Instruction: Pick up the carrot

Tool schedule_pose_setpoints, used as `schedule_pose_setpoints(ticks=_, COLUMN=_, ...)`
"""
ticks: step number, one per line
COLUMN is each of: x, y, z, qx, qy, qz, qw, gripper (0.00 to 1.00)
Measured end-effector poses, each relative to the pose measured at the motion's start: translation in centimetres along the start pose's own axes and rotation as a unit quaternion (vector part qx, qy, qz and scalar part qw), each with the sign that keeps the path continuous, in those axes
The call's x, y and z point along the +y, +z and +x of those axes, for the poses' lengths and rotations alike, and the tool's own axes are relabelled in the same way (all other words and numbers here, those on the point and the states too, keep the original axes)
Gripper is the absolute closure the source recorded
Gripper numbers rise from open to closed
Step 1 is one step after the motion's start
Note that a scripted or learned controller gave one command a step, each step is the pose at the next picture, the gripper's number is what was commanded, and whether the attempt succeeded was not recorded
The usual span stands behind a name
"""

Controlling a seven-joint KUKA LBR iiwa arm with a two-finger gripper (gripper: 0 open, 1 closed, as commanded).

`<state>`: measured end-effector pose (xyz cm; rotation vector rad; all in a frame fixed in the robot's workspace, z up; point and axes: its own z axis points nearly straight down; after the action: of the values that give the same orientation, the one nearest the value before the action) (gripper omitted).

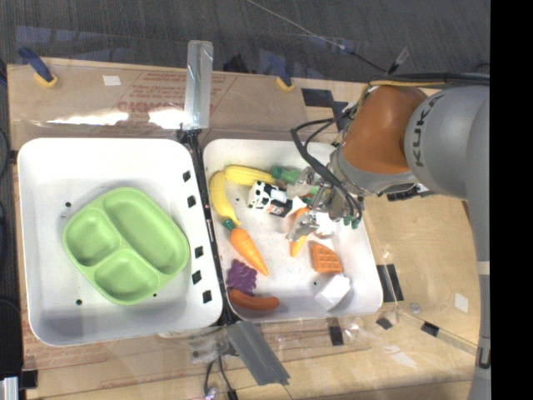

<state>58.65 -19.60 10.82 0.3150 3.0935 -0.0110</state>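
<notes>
- Roughly at the middle of the right bin (pixel 366 294) lies the carrot (pixel 248 251), its green top toward 11 o'clock and its tip toward 5 o'clock.
- Bare white floor opens at the carrot's 3 o'clock side, up to a small orange piece (pixel 296 245); at 9 o'clock it lies near the bin's left wall.
- At 11 o'clock a banana (pixel 219 199) ends just beside the carrot's top; a second yellow fruit (pixel 244 174) lies beyond it, near the far wall.
- At 6 o'clock purple grapes (pixel 242 274) sit just beside the carrot's tip, with a sausage (pixel 253 303) past them at the near wall.
- At 1 o'clock stands a black-and-white cow toy (pixel 268 197), with a green item (pixel 287 174) behind it.
- At 3 o'clock, across the open floor, lie a waffle (pixel 326 258) and a white block (pixel 333 291), near the right wall.
- The gripper (pixel 306 222) hangs at the carrot's 2 o'clock, apart from it, over the small orange piece; whether its fingers are spread or closed cannot be told, as clutter blurs them.
- The arm (pixel 433 140) covers the bin's far right corner.
- The left bin (pixel 33 223) holds a green tray (pixel 125 244), with bare floor all round it.
</notes>
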Motion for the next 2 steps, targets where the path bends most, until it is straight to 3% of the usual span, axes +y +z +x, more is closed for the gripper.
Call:
schedule_pose_setpoints(ticks=1, x=-1.18, y=-0.32, z=3.89, qx=-0.008, qy=0.011, qz=0.0, qw=0.9999, gripper=0.0)
schedule_pose_setpoints(ticks=2, x=-1.84, y=-0.33, z=4.75, qx=-0.007, qy=0.019, qz=-0.002, qw=0.9998, gripper=0.0)
